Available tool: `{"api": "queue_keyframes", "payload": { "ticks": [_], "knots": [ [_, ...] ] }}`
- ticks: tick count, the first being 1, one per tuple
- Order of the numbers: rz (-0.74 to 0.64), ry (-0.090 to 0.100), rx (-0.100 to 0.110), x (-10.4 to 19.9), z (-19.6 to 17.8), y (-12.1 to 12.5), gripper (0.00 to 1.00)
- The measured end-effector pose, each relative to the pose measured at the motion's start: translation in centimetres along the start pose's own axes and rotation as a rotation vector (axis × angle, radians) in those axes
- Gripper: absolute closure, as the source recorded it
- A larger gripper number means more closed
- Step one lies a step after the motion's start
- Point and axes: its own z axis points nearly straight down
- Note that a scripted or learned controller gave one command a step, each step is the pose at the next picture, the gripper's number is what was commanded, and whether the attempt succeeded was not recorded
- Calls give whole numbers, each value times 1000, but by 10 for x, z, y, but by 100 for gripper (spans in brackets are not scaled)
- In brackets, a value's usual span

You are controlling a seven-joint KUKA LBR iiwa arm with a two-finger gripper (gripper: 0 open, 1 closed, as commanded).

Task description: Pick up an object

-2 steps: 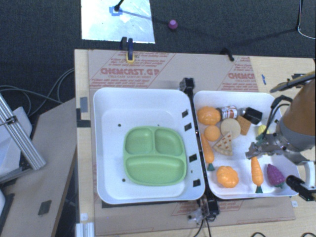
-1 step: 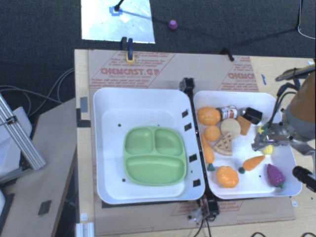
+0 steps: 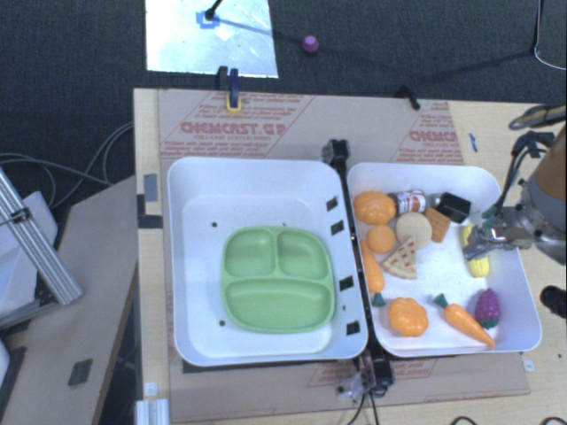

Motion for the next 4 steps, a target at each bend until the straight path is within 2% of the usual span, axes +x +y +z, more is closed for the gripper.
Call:
{"api": "queue_keyframes", "payload": {
  "ticks": [1,2,3,4],
  "knots": [
    [-5,2,0,39,-4,36,100],
    [-6,3,2,95,-8,61,100],
    [-4,2,3,136,7,89,100],
    [-4,3,1,179,-7,115,100]
  ]
}}
